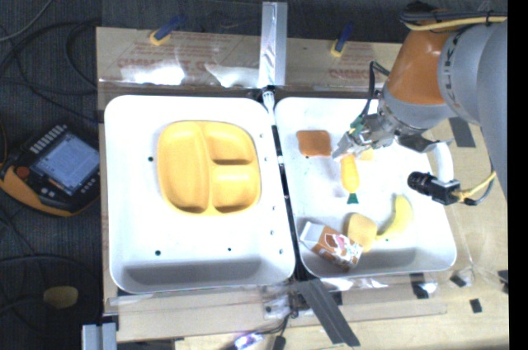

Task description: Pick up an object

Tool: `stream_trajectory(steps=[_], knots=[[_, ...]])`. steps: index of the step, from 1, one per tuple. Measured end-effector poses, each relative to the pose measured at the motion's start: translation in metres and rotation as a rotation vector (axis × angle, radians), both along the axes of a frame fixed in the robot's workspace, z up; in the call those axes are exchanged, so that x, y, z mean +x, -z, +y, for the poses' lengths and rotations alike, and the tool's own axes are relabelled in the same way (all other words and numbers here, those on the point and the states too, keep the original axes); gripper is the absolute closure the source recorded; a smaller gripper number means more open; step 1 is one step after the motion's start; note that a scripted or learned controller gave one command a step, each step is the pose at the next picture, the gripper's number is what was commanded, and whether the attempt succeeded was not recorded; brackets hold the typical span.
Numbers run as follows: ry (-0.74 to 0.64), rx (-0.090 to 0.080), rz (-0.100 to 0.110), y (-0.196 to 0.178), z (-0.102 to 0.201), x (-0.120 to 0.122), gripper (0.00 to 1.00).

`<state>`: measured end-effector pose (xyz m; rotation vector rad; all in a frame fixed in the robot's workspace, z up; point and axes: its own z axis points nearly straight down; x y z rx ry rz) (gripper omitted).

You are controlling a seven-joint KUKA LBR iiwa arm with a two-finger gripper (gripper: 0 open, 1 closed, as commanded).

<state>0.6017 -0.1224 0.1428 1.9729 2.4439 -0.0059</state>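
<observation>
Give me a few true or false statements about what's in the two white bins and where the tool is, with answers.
1. The yellow divided plastic tray lies in the left white bin. True.
2. The tool hovers over the left bin. False: it is over the right white bin.
3. A flat brown square piece lies near the right bin's upper left. True.
4. The yellow banana rests on the tray. False: it lies in the right bin.
5. The small printed carton lies by the right bin's front edge. True.
</observation>
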Motion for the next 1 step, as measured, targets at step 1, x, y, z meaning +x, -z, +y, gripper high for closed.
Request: stream_trajectory(steps=[1], knots=[[0.116,0.001,-0.001,-0.0405,0.067,0.0465,1.0]])
